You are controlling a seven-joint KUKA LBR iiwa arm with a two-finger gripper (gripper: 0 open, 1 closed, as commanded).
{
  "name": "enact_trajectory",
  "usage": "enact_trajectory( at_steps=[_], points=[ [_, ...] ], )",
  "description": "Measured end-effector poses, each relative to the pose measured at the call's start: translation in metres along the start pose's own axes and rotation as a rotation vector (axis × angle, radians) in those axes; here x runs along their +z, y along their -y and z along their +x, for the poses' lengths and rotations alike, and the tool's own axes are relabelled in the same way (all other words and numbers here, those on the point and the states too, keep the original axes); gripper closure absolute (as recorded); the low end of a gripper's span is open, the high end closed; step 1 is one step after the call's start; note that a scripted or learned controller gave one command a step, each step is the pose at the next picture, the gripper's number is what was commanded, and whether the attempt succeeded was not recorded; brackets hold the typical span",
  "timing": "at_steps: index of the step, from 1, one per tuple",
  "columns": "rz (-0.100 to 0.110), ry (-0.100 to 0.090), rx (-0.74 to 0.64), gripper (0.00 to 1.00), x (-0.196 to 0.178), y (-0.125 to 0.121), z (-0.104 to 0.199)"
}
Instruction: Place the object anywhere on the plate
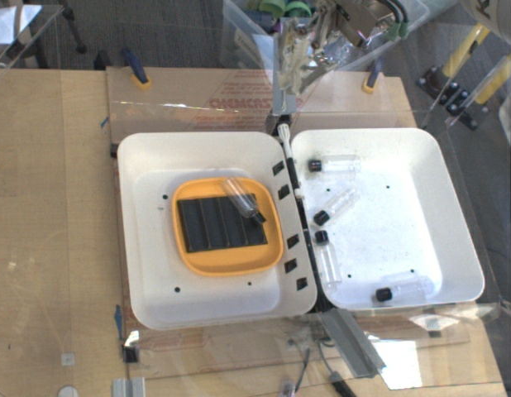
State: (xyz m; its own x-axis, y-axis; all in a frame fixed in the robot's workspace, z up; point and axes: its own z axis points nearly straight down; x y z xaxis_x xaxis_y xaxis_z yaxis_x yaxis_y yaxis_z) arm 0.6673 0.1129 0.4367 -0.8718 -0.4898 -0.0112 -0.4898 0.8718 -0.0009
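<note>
- On the left, we see the left bin [148, 222], and in it stands the orange plate [229, 265] with a dark ribbed insert.
- On this plate lies one clear tube [243, 201] with a black cap, slanted across the upper right part of the insert, so we judge that the task's thing is already on the plate.
- To the right of the plate, in the right bin [437, 213], several more clear tubes [334, 165] lie apart from each other.
- Far above the plate, beyond the bins, hangs the end effector [290, 60]. We cannot tell its state, because clear parts blur there.
- We judge the placing step is finished; the next move calls only for retreat, or for a new pick from the right bin.
</note>
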Motion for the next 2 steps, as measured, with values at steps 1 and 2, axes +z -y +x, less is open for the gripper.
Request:
enact_trajectory(
  at_steps=[1, 2],
  points=[
    [-0.001, 0.001, -0.36, 1.0, 0.0, 0.001, 0.001],
    [-0.001, 0.001, -0.49, 1.0, 0.0, -0.01, -0.006]
  ],
)
